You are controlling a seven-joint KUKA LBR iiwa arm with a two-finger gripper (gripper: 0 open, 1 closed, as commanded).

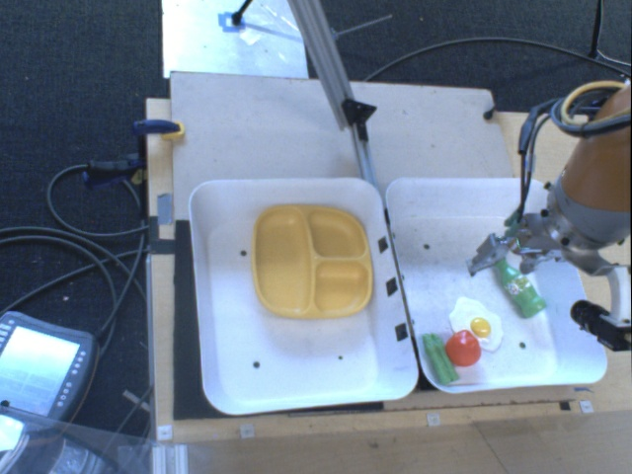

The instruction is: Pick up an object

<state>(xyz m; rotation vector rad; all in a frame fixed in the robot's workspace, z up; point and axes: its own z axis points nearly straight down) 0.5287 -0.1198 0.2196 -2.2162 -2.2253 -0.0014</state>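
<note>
My gripper (pixel 507 257) hangs over the right bin (pixel 434 215), fingers spread open. Just under it lies a small green bottle (pixel 523 293), tilted, with its upper end reaching up between the fingertips; nothing is clamped. Toward the bin's front lie a toy fried egg (pixel 478 324), a red tomato (pixel 462 349) and a green pod (pixel 438 358), close together and to the lower left of the gripper.
The left bin (pixel 222 344) holds a yellow divided plate (pixel 313 262) near its middle. A metal pole (pixel 326 52) slants down to the ridge between the bins. Cables and a pendant lie on the floor at the left.
</note>
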